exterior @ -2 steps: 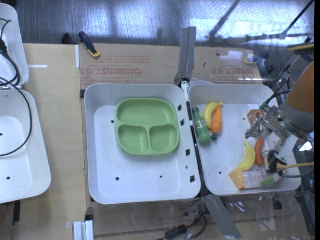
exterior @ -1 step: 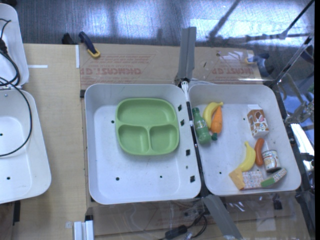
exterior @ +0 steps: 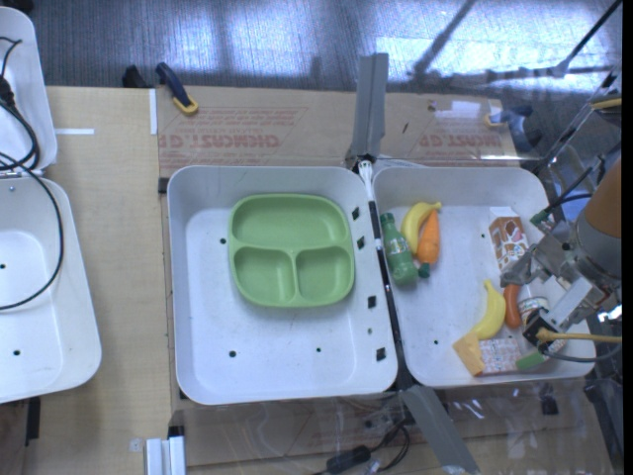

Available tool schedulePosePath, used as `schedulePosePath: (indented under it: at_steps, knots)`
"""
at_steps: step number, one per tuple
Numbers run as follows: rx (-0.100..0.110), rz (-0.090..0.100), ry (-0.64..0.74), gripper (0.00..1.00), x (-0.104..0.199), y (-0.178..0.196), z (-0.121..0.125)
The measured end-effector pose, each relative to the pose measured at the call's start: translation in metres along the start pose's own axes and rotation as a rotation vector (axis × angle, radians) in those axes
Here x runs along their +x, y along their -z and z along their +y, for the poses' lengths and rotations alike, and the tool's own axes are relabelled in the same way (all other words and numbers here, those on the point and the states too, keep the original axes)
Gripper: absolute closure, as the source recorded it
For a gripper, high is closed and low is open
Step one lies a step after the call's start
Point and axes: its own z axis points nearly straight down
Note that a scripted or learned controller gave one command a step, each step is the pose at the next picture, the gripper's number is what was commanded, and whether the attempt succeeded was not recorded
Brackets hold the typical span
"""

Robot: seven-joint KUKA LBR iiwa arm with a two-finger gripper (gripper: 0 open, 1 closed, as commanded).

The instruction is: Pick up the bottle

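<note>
The green bottle (exterior: 399, 250) lies on its side at about nine o'clock in the right bin (exterior: 445, 359), tight against the divider wall, with a carrot (exterior: 427, 237) and a banana (exterior: 418, 218) just beside it toward one o'clock. The gripper (exterior: 556, 303) sits over at four o'clock in the same bin, well apart from the bottle, low among a second banana (exterior: 490, 312), a small red-orange item (exterior: 511, 305) and a flat snack packet (exterior: 489, 354). How far the jaws stand apart cannot be told — cables and hardware clutter that corner — and nothing is clearly seen between them.

The task looks to be at the approach stage, the bottle untouched. The next move calls for travel toward nine o'clock across the bin, then a descent aligned across the bottle's body — clear of the wall and the carrot. The green divided plate (exterior: 292, 248) rests in the left bin (exterior: 198, 344).
</note>
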Motion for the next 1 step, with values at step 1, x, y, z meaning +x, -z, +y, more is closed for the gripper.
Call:
schedulePosePath:
  at_steps: [1]
  knots:
    - [0.0, 0.0, 0.0, 0.0, -0.0001, 0.0, 0.0001]
